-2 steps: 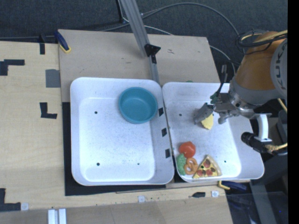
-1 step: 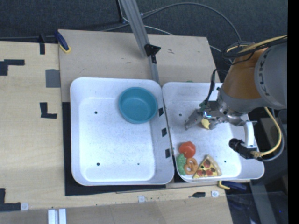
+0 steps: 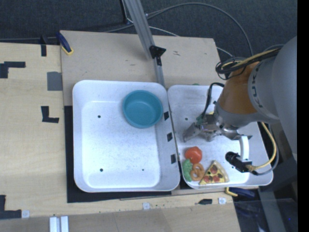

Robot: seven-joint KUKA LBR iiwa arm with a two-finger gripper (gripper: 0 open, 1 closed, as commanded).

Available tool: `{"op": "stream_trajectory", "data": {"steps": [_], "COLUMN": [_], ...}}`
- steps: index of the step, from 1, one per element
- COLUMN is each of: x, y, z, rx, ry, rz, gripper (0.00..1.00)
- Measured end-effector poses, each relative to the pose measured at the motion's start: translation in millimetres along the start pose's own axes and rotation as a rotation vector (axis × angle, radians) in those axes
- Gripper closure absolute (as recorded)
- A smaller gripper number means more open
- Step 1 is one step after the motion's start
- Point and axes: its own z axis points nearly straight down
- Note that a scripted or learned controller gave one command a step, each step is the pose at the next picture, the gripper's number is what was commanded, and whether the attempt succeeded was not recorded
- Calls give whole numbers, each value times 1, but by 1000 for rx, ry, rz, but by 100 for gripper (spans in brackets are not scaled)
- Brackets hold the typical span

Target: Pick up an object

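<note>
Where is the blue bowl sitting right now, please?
The blue bowl sits in the left bin, near its far right corner, close to the wall shared with the right bin.

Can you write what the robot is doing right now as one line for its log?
end effector: low in right bin | fingers: apart, nothing between | nearest: tomato | left bin: blue bowl
</note>
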Motion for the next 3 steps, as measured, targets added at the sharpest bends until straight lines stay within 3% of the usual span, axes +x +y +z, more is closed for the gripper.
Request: {"op": "stream_trajectory", "data": {"steps": [1,3], "x": [0,3], "y": [1,-2], "z": [-13,-118], "rx": [-4,-10], "ry": [0,-1], "rz": [0,0], "gripper": [100,100]}}
